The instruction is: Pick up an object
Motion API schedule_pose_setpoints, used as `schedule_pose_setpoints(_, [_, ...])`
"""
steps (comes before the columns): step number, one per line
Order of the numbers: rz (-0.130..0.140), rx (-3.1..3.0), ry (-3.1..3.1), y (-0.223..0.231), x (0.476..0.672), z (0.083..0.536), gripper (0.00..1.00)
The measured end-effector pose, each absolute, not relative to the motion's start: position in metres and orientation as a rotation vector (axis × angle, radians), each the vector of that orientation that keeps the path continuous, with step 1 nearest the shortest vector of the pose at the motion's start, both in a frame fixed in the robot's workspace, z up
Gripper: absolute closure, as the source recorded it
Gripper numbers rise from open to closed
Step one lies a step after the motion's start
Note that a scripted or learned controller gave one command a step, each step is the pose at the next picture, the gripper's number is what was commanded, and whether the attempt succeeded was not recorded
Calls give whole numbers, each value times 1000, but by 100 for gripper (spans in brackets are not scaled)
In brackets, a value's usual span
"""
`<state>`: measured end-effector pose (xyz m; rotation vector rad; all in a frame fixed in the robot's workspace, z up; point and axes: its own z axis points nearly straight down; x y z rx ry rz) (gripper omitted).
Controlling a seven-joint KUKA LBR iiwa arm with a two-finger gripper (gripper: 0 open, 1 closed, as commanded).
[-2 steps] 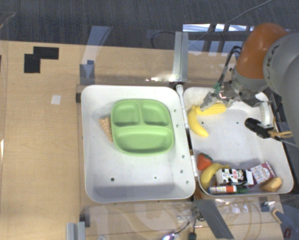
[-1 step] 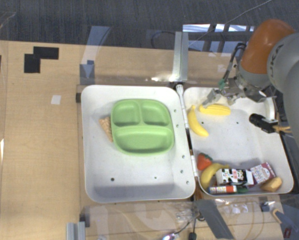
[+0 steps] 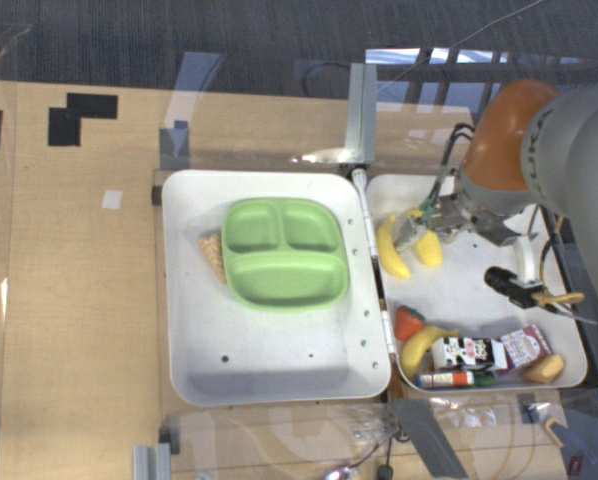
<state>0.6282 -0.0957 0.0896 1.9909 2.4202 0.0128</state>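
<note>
My gripper [image 3: 417,228] hangs low at the back left of the right bin [image 3: 479,268], reaching in from the right. It sits just above and between a yellow banana [image 3: 390,250] and a short yellow object [image 3: 430,250], close to both. Whether it touches either one is unclear. Nothing shows held in it.
Along the right bin's front lie a red item [image 3: 409,320], a second banana [image 3: 419,346], a black-and-white carton [image 3: 466,352], a pink-and-white carton [image 3: 525,346], a marker [image 3: 459,378] and a tan item [image 3: 546,368]. The left bin [image 3: 269,358] holds a green divided plate [image 3: 282,253] and a tan bar [image 3: 212,255].
</note>
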Motion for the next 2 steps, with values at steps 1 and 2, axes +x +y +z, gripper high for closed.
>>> schedule_pose_setpoints(1, [25, 1988, 2415, -94, 631, 103, 100])
schedule_pose_setpoints(2, [7, 2199, 2237, -51, 608, 186, 100])
